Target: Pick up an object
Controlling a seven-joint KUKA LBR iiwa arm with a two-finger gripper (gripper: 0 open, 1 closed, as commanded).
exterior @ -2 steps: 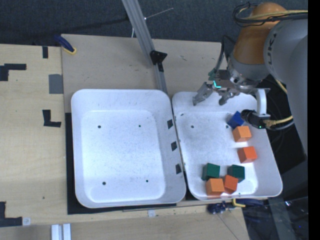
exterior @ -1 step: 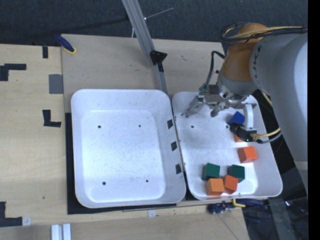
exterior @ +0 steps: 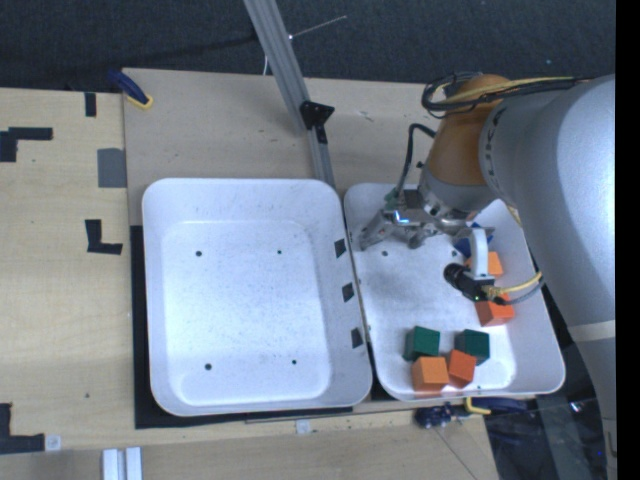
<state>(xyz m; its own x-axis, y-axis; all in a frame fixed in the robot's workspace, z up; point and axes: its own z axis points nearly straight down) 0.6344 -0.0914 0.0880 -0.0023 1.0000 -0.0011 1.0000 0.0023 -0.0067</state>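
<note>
Gripper [exterior: 392,226] position: right of centre in the frame, low over the upper left part of the right bin [exterior: 385,298], hanging from the grey arm [exterior: 560,168] that enters from the right edge. Whether the jaws stand apart or together cannot be told from this view; nothing is seen between them.

Candidate objects lie in the right bin, toward its lower right. Two green blocks are present: one [exterior: 423,341] near the bin's centre bottom, a second [exterior: 472,345] just to its right. Two orange blocks sit below them: one [exterior: 430,372] directly under the first green block, another [exterior: 461,366] beside it. The four form a tight cluster, sides touching or nearly so. A further orange block [exterior: 495,313] lies above and right of the cluster, close to the arm's cable [exterior: 470,280]; another orange piece [exterior: 493,264] shows partly beneath the wrist hardware.

The gripper is well apart from the cluster, over bare bin floor. Judged from this, no grasp is yet made and the approach is at an early stage.

Clearances: the cluster lies near the bin's lower rim, which limits entry from below. Open floor lies above and left of the cluster, giving the freest path. The left bin [exterior: 170,298] offers wide room across the shared rim.
</note>
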